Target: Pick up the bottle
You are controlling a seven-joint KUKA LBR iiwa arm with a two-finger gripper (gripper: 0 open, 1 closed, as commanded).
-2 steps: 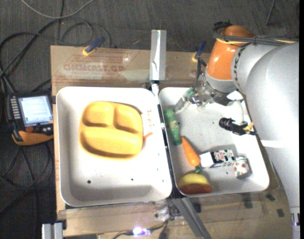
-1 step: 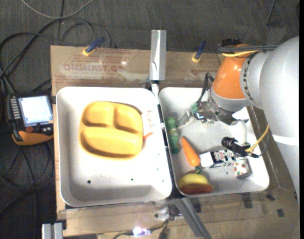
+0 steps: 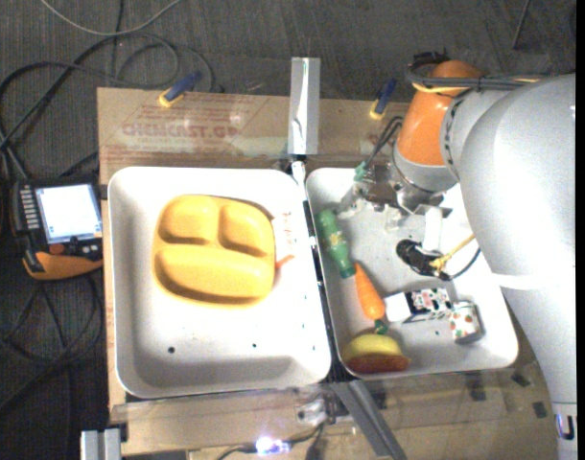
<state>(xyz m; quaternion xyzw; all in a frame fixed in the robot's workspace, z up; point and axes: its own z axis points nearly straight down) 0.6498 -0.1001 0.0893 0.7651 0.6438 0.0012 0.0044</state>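
Camera view shows the grey KUKA arm [image 3: 523, 180] as the largest thing, filling the right side, its orange band [image 3: 425, 132] sitting above the wrist over the far end of the right bin. Next in size is the left shallow white bin [image 3: 129, 353], which bears a yellow plastic divided tray [image 3: 216, 249] with three compartments, lying flat near the bin's middle. The right shallow white bin [image 3: 494, 348] sits just beside it, their rims touching along the middle. Both rest on a brown cardboard sheet [image 3: 177, 127] on the bench.

The two-finger gripper [image 3: 388, 199] hangs over the far part of the right bin; whether it is apart or together cannot be told, as the wrist hides it. The green plastic bottle [image 3: 334, 242] lies on its side along the left wall of the right bin, near the gripper and not touched by it. Just nearer lies an orange carrot [image 3: 369, 295], then a yellow and red fruit-shaped toy [image 3: 374, 353] in the near corner. A small white printed carton [image 3: 432, 305] lies beside the carrot.
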